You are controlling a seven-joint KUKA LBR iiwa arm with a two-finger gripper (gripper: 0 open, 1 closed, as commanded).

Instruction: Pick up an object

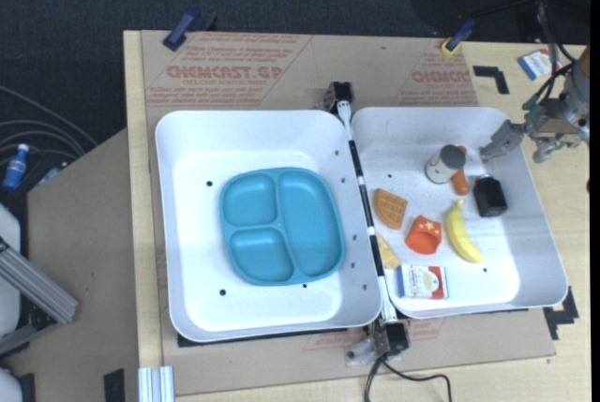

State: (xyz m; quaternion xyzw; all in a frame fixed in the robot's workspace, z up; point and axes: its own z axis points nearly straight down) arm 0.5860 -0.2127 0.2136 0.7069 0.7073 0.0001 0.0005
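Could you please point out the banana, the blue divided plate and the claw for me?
banana (pixel 462 234): camera view, middle of its yellow body.
blue divided plate (pixel 281 224): camera view, ridge between compartments.
claw (pixel 511 140): camera view, grey tip over the right bin's edge.

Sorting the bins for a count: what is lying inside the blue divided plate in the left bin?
The blue plate shows three bare compartments holding no items. What lies beneath it on the left bin floor is covered.
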